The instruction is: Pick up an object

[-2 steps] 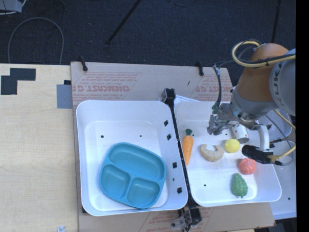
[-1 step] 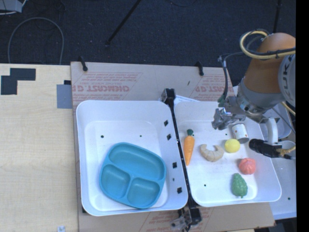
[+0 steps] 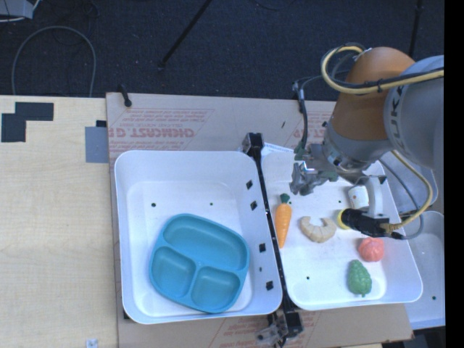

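Gripper [image 3: 303, 181] is hung low over right bin [image 3: 406, 285], just above carrot [image 3: 282, 222]; nothing is seen held, finger spacing cannot be told. Carrot lies against the bin's left wall, so a descent could be blocked there, or croissant [image 3: 317, 228] nudged instead

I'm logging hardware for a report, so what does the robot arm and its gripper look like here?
The arm is grey, with a rounded orange band above the wrist. A yellowish cable loops over that band and another trails down the arm's side. The gripper is a small dark grey metal assembly.
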You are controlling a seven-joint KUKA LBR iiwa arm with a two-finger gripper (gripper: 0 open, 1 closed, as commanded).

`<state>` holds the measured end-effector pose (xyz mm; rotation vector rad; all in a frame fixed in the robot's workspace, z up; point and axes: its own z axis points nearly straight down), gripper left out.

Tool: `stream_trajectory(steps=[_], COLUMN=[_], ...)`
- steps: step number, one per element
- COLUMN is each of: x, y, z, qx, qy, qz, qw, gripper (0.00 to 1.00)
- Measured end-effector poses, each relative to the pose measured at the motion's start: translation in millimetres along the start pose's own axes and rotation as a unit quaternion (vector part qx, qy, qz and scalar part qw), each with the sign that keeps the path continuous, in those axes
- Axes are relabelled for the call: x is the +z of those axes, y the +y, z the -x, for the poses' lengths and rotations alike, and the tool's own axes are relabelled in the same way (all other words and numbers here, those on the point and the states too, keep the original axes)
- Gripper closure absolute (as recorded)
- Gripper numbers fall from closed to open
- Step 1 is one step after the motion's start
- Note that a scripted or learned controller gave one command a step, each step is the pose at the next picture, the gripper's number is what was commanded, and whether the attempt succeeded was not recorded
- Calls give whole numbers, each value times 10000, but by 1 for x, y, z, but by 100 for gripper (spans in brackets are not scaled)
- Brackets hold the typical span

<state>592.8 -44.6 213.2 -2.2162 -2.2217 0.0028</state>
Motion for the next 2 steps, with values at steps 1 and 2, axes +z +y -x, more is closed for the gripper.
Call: stream_trajectory(steps=[1,2], x=[-12,-2], y=[8,14], z=[-57,-109], qx=[-6,-2], qy=[0,-6], qz=[6,5], qw=[10000,10000], gripper=[100,100])
